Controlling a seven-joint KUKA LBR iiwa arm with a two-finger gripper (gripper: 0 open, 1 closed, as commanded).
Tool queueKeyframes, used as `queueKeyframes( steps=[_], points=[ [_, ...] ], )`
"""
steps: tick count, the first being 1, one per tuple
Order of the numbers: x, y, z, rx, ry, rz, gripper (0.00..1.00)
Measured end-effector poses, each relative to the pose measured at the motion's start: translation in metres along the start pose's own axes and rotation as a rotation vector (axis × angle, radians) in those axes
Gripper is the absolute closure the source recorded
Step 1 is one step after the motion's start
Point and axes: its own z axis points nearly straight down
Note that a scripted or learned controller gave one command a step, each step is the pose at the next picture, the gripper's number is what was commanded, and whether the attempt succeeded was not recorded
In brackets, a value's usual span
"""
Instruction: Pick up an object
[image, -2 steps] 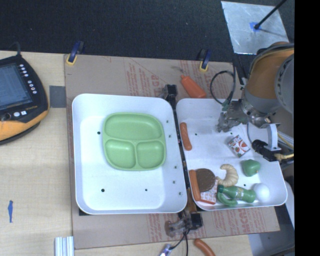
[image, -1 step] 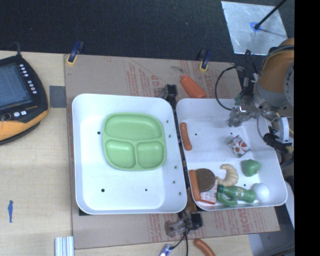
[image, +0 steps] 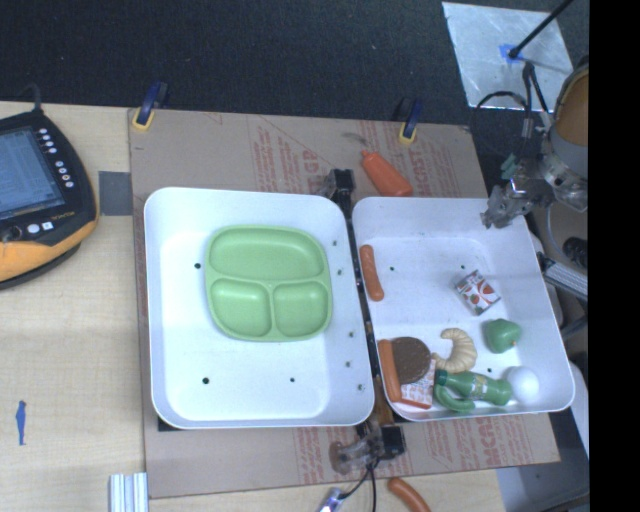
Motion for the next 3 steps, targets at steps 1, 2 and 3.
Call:
queueKeyframes(
  steps=[1,2,3],
  points=[
    [0.001,-0.001,0.074,0.005,0.001,-0.001,1.00],
    [-0.001,0.000,-0.022,-0.001,0.000,0.001,1.00],
    [0.000,-0.001,0.054,0.005,0.000,-0.001,1.00]
  ],
)
